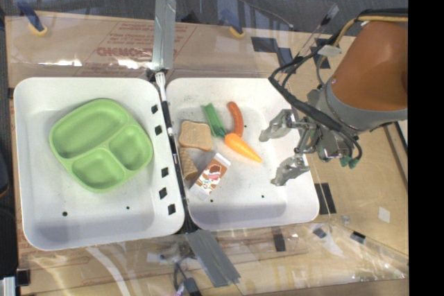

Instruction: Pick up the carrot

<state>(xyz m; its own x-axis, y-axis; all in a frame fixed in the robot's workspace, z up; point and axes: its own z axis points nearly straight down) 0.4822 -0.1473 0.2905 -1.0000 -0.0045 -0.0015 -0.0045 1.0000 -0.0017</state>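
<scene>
The carrot (242, 147) is orange and tapered, lying on the floor of the right bin (277, 208) near its middle, tip pointing right and down. My gripper (279, 150) hovers over the right part of that bin, just right of the carrot, with its two fingers spread wide apart and nothing between them. One fingertip (272, 129) is up, the other (286, 172) lower.
Around the carrot lie a red sausage (236, 118), a green bean piece (214, 119), a bread slice (196, 136) and a small printed packet (210, 177). The left bin (41, 218) holds a green divided plate (101, 143). A metal divider (164, 38) runs between the bins.
</scene>
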